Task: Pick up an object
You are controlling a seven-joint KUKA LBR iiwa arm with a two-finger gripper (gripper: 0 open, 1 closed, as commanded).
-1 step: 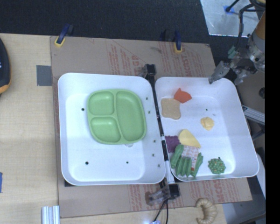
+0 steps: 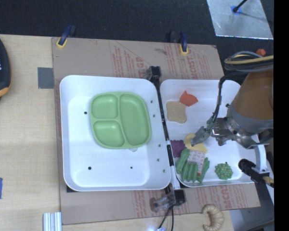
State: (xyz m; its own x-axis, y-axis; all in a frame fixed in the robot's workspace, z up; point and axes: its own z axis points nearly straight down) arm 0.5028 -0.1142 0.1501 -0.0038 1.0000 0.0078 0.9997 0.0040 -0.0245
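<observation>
The gripper [image 2: 201, 137] hangs low in the right bin [image 2: 226, 88], just above the yellow piece [image 2: 196, 147] and green beans [image 2: 191, 165]; whether its grip is open or closed cannot be told. Far from it lie a tan slice [image 2: 176, 112] and an orange piece [image 2: 188, 98], with broccoli [image 2: 223, 170] near right. The left bin [image 2: 77, 129] holds a green plate [image 2: 120, 119].

We see a smooth green plastic plate [image 2: 120, 120], glossy white plastic bins [image 2: 72, 143], and matt cardboard [image 2: 111, 57] beneath.
</observation>
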